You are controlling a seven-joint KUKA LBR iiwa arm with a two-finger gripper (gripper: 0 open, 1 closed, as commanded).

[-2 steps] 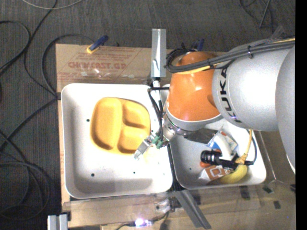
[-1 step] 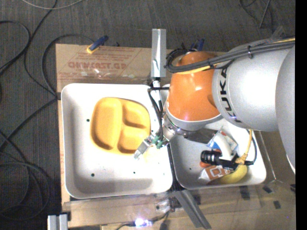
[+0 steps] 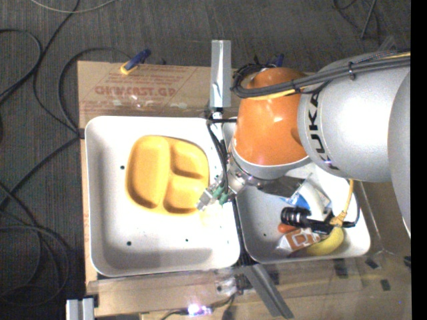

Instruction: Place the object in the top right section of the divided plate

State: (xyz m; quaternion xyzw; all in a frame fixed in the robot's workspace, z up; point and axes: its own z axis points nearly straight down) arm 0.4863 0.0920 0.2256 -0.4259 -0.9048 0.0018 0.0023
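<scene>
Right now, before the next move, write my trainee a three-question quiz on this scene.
1. True or false: the banana lies in the same bin as the yellow divided plate.
2. The tool hangs nearest to: A) the plate's lower right rim, B) the banana, C) the cardboard.
3. Fill in: the plate has ___ sections.
Key: 1 false, it lies in the right bin; 2 A; 3 three.

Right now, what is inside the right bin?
A yellow fruit and an orange-white packet lie near the bin's lower edge, a blue-white packet above them. The arm covers the bin's upper half; what lies there is hidden.
</scene>
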